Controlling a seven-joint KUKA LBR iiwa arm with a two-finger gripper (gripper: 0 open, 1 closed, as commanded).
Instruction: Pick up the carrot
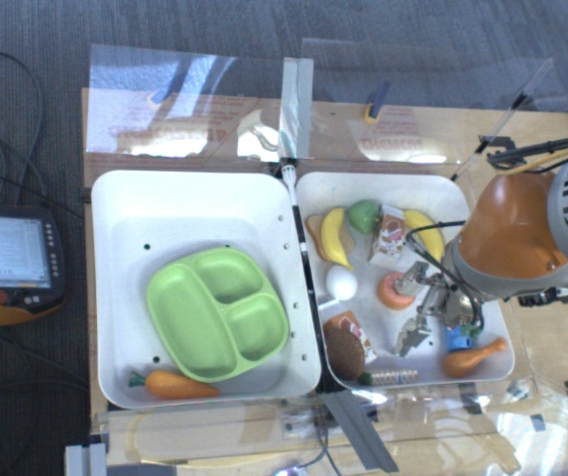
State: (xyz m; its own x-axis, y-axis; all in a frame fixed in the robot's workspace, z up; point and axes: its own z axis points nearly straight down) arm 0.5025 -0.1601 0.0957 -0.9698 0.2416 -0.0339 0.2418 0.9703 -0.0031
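The two-finger gripper hangs low in the right-hand white bin, its metal fingers spread a little apart with nothing between them. Just beside them, toward the bin's near right corner, lies an orange drumstick-shaped toy, not the target. The orange carrot with a green stem lies well apart to the left, in the left-hand white bin, along its near wall below the green divided plate. Its long axis runs left to right.
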